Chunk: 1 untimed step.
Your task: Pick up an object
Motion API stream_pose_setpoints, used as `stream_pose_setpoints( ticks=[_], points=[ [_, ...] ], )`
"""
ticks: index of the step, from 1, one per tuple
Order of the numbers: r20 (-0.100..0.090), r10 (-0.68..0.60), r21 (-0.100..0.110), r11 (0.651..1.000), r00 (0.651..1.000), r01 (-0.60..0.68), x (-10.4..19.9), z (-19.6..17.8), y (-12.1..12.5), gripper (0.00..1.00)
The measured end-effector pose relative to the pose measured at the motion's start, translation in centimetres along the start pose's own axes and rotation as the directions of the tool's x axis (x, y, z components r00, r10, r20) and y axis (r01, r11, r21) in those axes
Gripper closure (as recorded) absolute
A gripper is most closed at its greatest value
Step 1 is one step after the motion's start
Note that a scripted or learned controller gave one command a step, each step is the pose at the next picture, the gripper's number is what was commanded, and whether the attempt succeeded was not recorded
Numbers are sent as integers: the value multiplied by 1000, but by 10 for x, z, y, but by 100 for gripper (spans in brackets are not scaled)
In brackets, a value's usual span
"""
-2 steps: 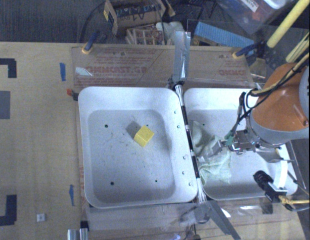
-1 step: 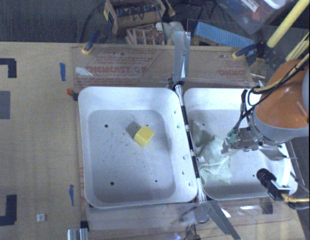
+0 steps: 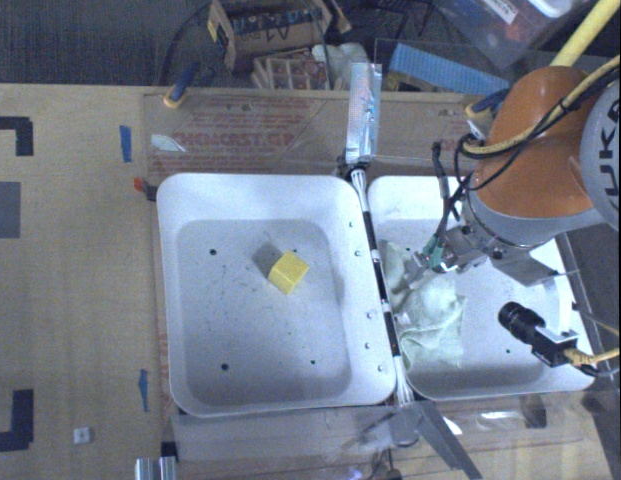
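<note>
Reaching in from the right, the arm (image 3: 535, 158) is hanging over the right bin (image 3: 490, 368), with its pincer (image 3: 437, 258) lowered toward the bin's left half, near the divide between the two bins. Just below and beside the pincer a crumpled pale cloth (image 3: 430, 318) is lying on the bin floor, a whitish, slightly greenish heap running from the upper left corner region down toward the bin's middle. Whether the pincer is touching the cloth or only hovering just above it is not something I can make out, and whether it is apart or closed I cannot tell either (the wrist and its cables are crowding that spot).

Sitting in the left bin (image 3: 190, 218), a small yellow block (image 3: 288, 272) is resting near the middle of the floor, well apart from the pincer and separated from it by both bin walls. It is lying untouched.

Judging from this, the pick is not yet done: nothing is visibly lifted, and both candidate things are lying on their bin floors. The arm appears to be working at the approach or the closing stage over the cloth, so the grasp itself and the lift are what is remaining. A soft, bunched cloth is likely to be slipping out if only a thin fold is caught.
</note>
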<state>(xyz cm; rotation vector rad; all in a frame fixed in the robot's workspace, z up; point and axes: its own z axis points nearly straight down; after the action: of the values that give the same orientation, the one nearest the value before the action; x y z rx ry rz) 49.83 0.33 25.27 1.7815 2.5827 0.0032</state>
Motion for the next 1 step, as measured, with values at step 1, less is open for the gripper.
stream_pose_setpoints(
  ticks=[1],
  points=[
    [-2,117,7,993,993,-117,64,68,22,100]
  ],
)
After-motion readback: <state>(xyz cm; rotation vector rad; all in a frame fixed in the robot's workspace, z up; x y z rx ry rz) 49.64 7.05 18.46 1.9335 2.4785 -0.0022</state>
